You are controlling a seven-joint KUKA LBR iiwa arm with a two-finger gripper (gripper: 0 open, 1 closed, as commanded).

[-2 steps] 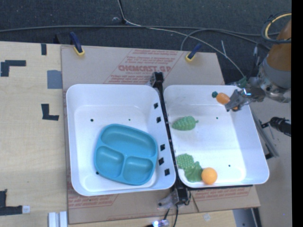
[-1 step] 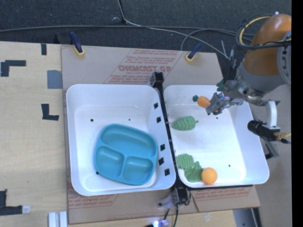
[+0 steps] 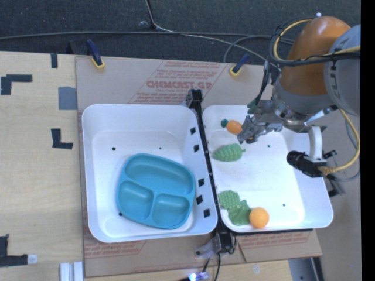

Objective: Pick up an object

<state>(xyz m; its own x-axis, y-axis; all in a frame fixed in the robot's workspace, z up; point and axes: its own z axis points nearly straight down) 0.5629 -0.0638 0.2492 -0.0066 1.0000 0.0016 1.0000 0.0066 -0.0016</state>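
Gripper of the grey arm, whose orange band sits above the wrist, hangs over the far part of the right bin; whether its jaws are apart or together cannot be told from this slant, and nothing can be seen held between them. Just to its left, touching or nearly touching the tool, lies a small orange carrot-like piece with a green tip, smooth and rounded. Just near of the gripper rests a pale green, bumpy, oblong object, apart from the tool. At the near left corner of the same bin lie a darker green knobbly piece and a flatter green piece, the latter touching a smooth orange ball on its right. Left bin, a shallow white glossy tray with rounded corners, holds a blue plastic plate divided into three compartments. Both bins sit side by side on a brown cardboard sheet printed in red, fixed at its far edge by two clamps, on a pale wooden bench marked with dark tape.
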